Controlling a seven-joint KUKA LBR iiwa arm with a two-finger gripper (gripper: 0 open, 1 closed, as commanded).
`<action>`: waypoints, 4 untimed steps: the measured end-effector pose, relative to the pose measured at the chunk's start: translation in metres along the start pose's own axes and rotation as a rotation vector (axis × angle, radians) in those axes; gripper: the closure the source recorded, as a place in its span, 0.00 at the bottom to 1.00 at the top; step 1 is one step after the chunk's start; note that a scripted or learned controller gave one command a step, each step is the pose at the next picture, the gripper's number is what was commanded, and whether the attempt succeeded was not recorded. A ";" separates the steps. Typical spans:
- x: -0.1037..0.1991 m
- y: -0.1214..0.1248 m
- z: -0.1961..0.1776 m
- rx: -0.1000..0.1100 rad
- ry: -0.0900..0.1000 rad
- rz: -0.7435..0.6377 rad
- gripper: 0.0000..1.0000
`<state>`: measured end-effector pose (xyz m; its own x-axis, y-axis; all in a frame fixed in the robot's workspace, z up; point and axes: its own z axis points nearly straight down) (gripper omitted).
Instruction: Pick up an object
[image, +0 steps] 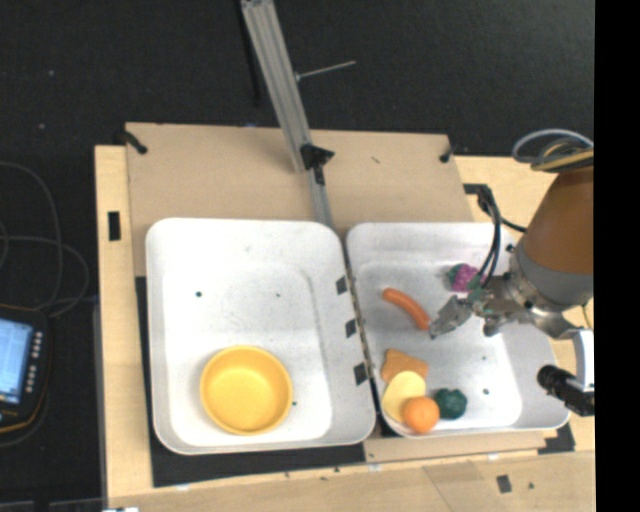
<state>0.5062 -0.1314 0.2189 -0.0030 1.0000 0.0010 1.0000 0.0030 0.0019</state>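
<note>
Now the gripper (441, 322) is poised just beside the orange carrot (406, 307) in the right bin (500, 395); finger spacing cannot be told, nothing is gripped, the pick remains undone.

Tan bench (280, 175) bearing two shallow white bins, left (170, 250) and right (400, 245), side by side.

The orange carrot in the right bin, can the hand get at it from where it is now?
Probably yes. The carrot lies alone on bare bin floor, with the hand just beside it and nothing between them; the other items sit apart near the bin's front edge.
</note>
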 end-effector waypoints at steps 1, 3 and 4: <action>0.000 0.000 0.000 -0.001 0.000 0.002 0.00; -0.003 -0.002 0.087 0.006 -0.002 0.005 0.00; -0.005 -0.001 0.118 0.000 -0.003 0.006 0.00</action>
<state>0.5056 -0.1365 0.1011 0.0025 1.0000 -0.0024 1.0000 -0.0025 0.0020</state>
